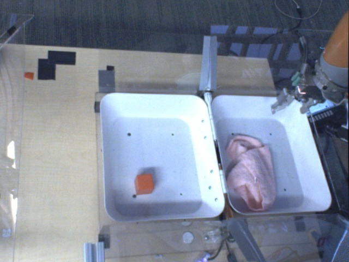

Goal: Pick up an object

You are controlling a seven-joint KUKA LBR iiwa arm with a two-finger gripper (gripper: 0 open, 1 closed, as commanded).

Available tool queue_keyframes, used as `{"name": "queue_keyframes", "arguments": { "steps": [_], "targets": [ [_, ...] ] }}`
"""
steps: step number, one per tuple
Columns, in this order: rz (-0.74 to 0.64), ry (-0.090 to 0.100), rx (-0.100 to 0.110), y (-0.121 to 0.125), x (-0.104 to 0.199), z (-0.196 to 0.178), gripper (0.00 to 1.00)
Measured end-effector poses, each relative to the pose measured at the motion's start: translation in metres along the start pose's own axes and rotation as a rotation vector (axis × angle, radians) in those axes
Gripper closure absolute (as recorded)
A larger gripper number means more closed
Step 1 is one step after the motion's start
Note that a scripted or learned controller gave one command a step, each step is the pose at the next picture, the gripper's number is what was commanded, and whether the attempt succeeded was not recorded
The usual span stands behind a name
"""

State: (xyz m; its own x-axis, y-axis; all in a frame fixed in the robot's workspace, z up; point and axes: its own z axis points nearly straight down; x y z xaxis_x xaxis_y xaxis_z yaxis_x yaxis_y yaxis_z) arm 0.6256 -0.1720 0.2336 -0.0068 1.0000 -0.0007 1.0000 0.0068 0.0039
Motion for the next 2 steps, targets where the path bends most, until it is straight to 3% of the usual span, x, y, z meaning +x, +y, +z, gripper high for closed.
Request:
{"name": "queue_keyframes", "arguments": {
  "steps": [1,2],
  "targets": [
    [-0.05,0.001,0.001,-0.04,0.01,0.129,0.0],
    [-0.183,-0.001,-0.005,0.017,0.027,0.146,0.0]
  ]
}}
